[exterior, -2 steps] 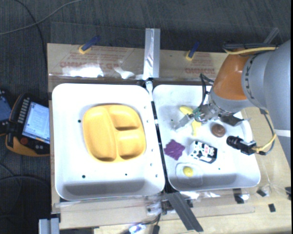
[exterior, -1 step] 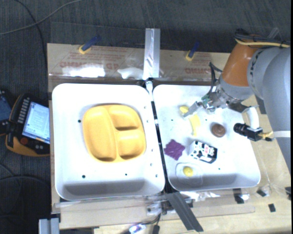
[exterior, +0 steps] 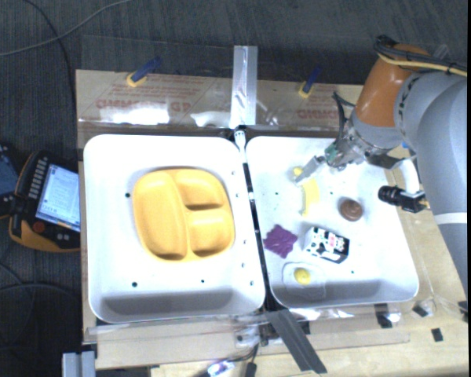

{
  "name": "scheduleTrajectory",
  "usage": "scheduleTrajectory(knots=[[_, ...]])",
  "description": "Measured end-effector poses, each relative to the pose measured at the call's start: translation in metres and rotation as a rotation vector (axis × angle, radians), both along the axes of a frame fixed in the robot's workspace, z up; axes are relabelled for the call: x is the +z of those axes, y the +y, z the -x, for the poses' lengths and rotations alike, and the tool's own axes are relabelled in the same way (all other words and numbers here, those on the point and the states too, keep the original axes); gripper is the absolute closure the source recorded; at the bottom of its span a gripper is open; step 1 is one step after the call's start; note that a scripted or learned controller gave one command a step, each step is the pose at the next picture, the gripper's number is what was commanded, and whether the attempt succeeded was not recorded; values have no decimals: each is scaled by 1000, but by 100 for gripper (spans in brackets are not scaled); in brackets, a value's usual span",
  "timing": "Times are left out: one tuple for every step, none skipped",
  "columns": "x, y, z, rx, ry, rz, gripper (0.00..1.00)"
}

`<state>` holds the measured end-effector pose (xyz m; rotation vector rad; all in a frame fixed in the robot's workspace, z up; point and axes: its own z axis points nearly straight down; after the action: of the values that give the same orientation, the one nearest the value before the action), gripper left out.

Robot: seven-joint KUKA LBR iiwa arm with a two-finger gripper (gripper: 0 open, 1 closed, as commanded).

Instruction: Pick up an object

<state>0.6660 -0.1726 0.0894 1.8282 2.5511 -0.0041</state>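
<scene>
Objects are lying in the right bin (exterior: 377, 285): a yellow strip (exterior: 308, 196), a brown knob (exterior: 350, 208), a purple scrap (exterior: 280, 240), a black-and-white packet (exterior: 327, 245) and a yellow cap (exterior: 301, 275). The fingers (exterior: 330, 160) are hovering over the bin's far side; whether they're gripping, I cannot tell. A yellow tray (exterior: 184, 214) is sitting in the left bin (exterior: 110, 163).

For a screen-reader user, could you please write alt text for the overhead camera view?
A grey robot arm reaches from the right, its gripper low over the right bin, near a yellow strip, a brown round object, a purple piece and a black-and-white item. The left bin holds a yellow divided tray.
</scene>
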Motion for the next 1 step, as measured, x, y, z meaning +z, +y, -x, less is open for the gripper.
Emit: scheduleTrajectory(knots=[[2, -4, 9, 183, 1, 0, 0]])
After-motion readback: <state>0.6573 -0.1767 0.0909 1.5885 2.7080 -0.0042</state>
